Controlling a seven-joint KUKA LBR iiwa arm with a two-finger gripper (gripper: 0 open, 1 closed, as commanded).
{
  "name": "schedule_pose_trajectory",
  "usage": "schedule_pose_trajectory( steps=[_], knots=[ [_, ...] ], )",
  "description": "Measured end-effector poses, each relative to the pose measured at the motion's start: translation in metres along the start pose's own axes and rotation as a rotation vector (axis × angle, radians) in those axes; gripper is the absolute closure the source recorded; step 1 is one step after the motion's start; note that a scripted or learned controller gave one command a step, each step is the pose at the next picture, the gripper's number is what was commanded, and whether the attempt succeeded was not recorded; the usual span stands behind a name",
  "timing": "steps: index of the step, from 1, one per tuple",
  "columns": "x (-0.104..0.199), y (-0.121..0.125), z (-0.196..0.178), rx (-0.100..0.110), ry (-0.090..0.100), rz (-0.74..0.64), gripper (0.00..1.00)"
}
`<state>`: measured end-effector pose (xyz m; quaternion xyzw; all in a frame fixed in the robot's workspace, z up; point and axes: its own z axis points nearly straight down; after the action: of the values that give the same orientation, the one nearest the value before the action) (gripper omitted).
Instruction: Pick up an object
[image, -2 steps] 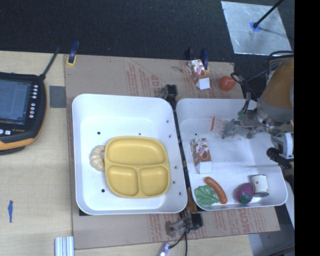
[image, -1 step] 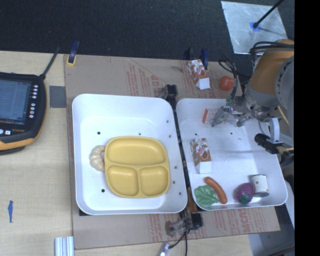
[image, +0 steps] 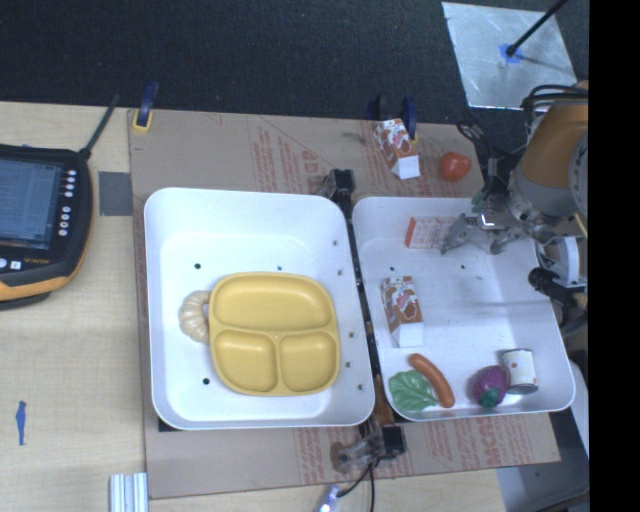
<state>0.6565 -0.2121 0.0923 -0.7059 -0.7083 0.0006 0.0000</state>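
My gripper (image: 482, 232) hovers over the far right corner of the right bin (image: 500, 300), open, with nothing between its fingers. Just left of it lies a flat orange and white packet (image: 427, 233). A small printed carton (image: 402, 311) stands near the bin's left wall. Along the front edge lie a green leaf (image: 408, 390), a sausage (image: 432, 379), a purple vegetable (image: 488, 385) and a small can (image: 518, 369). The left bin (image: 180, 230) holds a yellow divided plate (image: 273, 332) and a beige shell-shaped pastry (image: 194, 315).
Behind the right bin, on the cardboard, stand another small carton (image: 397, 145) and a red tomato (image: 455, 165). A control tablet (image: 35, 220) rests at the far left of the bench. Clamps (image: 340, 183) sit between the bins at the back.
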Motion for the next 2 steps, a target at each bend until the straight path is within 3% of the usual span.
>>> schedule_pose_trajectory(
  steps=[1, 2],
  knots=[
    [0.0, 0.0, -0.011, 0.0, -0.001, -0.003, 1.0],
    [0.045, 0.001, -0.099, -0.002, 0.001, -0.001, 1.0]
  ],
)
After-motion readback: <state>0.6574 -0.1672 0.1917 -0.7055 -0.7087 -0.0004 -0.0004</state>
